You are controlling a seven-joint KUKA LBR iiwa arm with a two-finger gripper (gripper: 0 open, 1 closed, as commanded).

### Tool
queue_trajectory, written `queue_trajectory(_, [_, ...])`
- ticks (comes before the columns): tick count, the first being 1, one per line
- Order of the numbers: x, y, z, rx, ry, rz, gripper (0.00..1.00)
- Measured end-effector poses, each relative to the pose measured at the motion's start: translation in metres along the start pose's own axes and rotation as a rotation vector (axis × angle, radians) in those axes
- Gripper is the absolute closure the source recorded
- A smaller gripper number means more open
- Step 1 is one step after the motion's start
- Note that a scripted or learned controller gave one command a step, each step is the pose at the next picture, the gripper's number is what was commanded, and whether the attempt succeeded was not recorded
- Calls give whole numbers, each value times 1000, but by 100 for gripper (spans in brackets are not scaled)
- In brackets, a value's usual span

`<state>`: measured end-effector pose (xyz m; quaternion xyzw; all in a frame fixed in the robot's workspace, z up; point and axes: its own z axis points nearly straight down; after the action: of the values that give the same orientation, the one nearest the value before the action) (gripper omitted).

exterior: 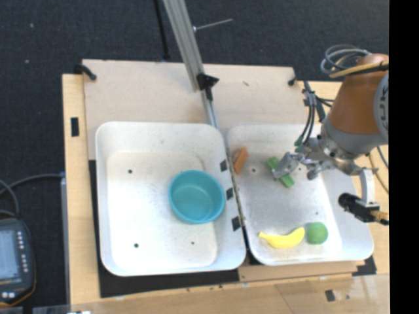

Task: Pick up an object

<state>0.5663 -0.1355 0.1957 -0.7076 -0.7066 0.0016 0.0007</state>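
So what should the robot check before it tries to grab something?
1. End effector is over the right bin: ok.
2. A thing lies close by: a small green piece sits right at it: ok.
3. Is the green piece already gripped? Cannot tell.
4. Other things to pick are apart from it: banana and green ball near the front, orange piece by the left wall: ok.
5. Blue bowl sits in the left bin, out of the way: ok.

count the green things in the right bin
2: a green ball at the near edge beside the banana, and a green piece at the gripper. The arm may hide more.
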Motion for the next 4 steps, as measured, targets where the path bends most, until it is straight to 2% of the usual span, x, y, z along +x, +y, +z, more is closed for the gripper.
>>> queue_trajectory(1, [7, -7, 55, 2, 1, 0, 0])
queue_trajectory(2, [6, -4, 40, -8, 1, 6, 100])
queue_trajectory(3, [11, 1, -7, -10, 0, -5, 100])
queue_trajectory(4, [10, 2, -26, -8, 0, -5, 100])
